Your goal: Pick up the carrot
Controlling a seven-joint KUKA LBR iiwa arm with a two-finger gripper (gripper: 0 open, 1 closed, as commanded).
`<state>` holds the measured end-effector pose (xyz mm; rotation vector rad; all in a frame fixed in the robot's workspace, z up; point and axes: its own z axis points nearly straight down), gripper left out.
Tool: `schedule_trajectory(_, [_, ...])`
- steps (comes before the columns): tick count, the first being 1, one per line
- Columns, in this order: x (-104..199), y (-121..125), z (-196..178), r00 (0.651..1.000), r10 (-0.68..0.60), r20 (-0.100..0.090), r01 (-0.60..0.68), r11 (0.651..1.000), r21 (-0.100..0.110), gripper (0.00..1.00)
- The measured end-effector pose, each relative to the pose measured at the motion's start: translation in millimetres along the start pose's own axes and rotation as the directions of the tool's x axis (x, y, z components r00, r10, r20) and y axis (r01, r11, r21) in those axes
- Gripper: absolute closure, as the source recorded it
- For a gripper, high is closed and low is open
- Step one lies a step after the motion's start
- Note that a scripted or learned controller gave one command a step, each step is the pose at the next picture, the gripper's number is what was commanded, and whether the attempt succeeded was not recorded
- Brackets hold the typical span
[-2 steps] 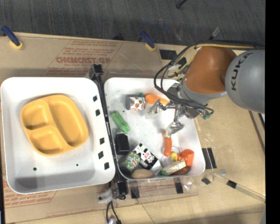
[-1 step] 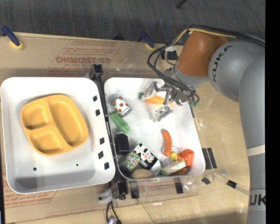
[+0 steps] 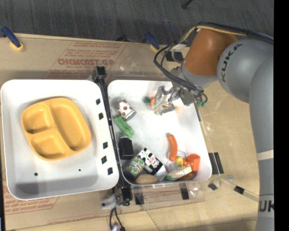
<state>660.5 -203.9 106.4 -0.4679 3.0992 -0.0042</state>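
The carrot [image 3: 151,99] is a small orange piece with a green end, lying near the back of the right bin [image 3: 203,137]. My gripper [image 3: 164,101] hangs low over the bin floor just to the carrot's right, its metal tip against or overlapping the carrot's orange end. Part of the carrot is hidden by the gripper. Whether the carrot is held cannot be made out. The grey arm with its orange band [image 3: 207,52] reaches in from the upper right.
The right bin also holds a red-and-white can [image 3: 126,110], a green vegetable [image 3: 124,126], a black block [image 3: 125,147], a cow-patterned carton [image 3: 152,161], an orange-red sausage [image 3: 172,146] and an orange cup [image 3: 193,161]. A yellow divided plate [image 3: 55,127] lies in the left bin [image 3: 9,143].
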Motion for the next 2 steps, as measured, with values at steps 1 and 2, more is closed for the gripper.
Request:
schedule_trajectory(1, [120.9,28.8,-40.1,0.994,-0.105,-0.004,0.105,0.994,-0.001,1.0])
schedule_trajectory(2, [120.5,30.2,-38.9,0.994,-0.107,-0.005,0.107,0.994,-0.004,0.0])
